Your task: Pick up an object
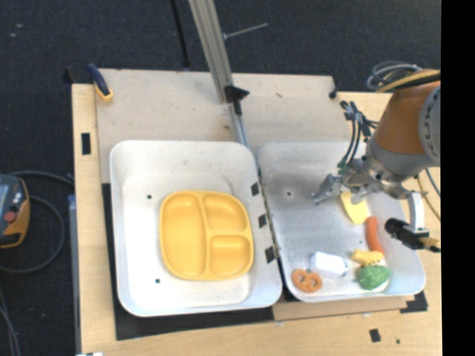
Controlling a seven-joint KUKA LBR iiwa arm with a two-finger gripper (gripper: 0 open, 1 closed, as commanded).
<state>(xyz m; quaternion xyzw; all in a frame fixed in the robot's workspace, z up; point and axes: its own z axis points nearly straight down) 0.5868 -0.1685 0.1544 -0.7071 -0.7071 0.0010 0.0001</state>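
a slanted overhead look at a wooden bench [185, 102] bearing 2 shallow white bins side by side. starting at the left, the left bin [133, 169] holds 1 yellow divided tray [206, 234] with 3 compartments, lying flat near the bin's middle. a grey metal post [211, 35] rises from the back of the bench above the seam between the bins. moving right, the right bin [297, 169] has a bare, scuffed floor in its upper half, and its small toys crowd the lower right corner: an orange pretzel shape [306, 280] at the front edge, a white block [328, 262] just beside it, a green leafy piece [373, 277] further right, a small yellow piece [367, 257] touching the green one from above, an orange carrot [373, 233] standing above that, and a pale yellow wedge [356, 208] higher still. the gripper [335, 189] hangs over the right bin, just left of the pale yellow wedge, on the grey arm with its orange band [404, 121] reaching in from the right. whether its claw is spread or pressed together cannot be told here, and nothing is seen pinched in it. no object is lifted yet. judging from this, a good pick means choosing 1 toy with free space around it, such as the pale yellow wedge, centring over it, and descending straight so neighbours are not nudged.
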